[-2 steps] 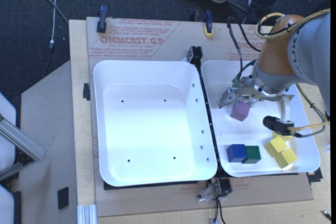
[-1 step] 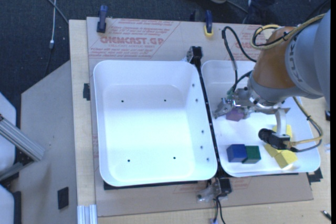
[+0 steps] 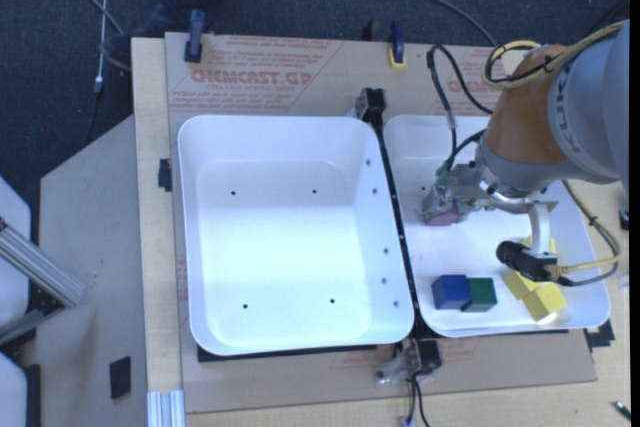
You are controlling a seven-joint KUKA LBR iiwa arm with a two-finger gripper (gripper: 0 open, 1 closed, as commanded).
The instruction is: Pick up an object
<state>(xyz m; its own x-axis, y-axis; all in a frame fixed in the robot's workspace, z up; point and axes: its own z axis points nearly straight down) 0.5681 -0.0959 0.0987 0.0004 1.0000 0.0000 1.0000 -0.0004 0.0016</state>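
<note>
The gripper [image 3: 440, 205] sits low in the right bin [image 3: 590, 310]; I cannot tell its jaw state. The blue block [image 3: 450, 291], green block [image 3: 482, 293] and yellow block [image 3: 537, 296] lie along that bin's near wall, likely untouched.

The grey arm [image 3: 590, 105] sweeps in from the right, orange band [image 3: 520, 120] bright just above the wrist, elbow bent downward. Its hand [image 3: 440, 205] hangs low, pointed left and down, with cables looping over the wrist housing behind it.
</note>
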